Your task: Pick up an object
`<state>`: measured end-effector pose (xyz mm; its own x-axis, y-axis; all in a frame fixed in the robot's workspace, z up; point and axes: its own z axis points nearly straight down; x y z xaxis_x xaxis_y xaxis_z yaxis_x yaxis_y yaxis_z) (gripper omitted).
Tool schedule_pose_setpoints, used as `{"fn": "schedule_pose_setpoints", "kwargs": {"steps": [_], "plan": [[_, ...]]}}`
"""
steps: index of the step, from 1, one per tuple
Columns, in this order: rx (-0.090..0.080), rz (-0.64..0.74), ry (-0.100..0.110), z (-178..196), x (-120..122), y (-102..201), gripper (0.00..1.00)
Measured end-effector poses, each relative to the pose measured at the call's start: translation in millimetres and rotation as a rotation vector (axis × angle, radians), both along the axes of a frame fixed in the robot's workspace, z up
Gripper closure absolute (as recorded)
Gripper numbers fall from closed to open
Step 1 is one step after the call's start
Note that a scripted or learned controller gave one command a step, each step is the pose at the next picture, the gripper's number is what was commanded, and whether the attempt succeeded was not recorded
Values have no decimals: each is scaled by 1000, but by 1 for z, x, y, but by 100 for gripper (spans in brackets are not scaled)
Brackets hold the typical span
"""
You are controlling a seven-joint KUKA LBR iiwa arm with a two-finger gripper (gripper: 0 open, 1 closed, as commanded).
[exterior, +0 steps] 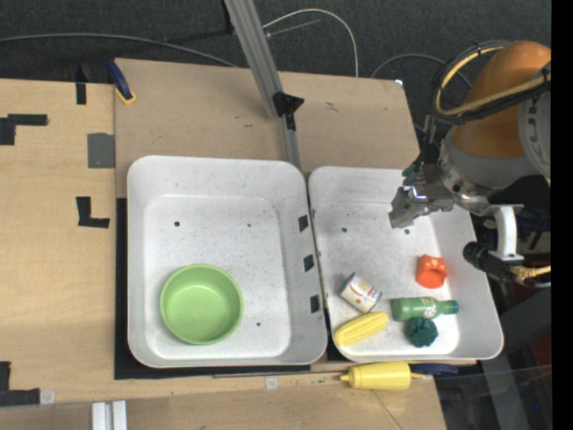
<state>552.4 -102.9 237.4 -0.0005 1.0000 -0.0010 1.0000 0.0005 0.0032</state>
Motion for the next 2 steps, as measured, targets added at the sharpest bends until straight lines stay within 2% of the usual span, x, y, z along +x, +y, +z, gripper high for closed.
{"fn": "schedule_pose_setpoints", "kwargs": {"steps": [1, 2], "plan": [[0, 1, -1, 53, 1, 0, 100], [2, 5, 4, 50, 21, 46, 100]]}}
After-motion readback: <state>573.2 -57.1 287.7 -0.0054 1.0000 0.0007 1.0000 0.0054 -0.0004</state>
